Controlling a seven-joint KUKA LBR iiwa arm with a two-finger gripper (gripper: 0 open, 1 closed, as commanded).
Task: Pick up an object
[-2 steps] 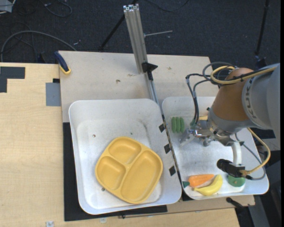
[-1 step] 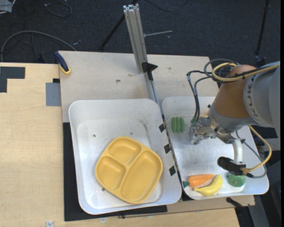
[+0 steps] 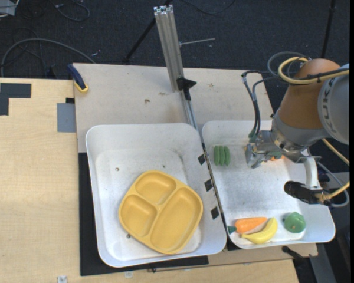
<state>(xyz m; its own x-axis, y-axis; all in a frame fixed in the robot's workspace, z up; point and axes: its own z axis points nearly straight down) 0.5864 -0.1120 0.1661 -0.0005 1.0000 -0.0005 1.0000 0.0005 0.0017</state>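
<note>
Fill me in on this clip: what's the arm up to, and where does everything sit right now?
The arm reaches in from the right, its hand over the upper part of the right bin, a little right of the green ridged piece. Nothing shows between its fingers. A carrot, a banana and a round green item lie along that bin's near edge. The left bin holds a yellow divided plate.

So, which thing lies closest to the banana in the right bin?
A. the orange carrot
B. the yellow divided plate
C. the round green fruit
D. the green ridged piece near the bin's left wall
A: the carrot lies right against the banana at the near edge of the right bin, while the round green fruit sits a little apart to its right.
</note>
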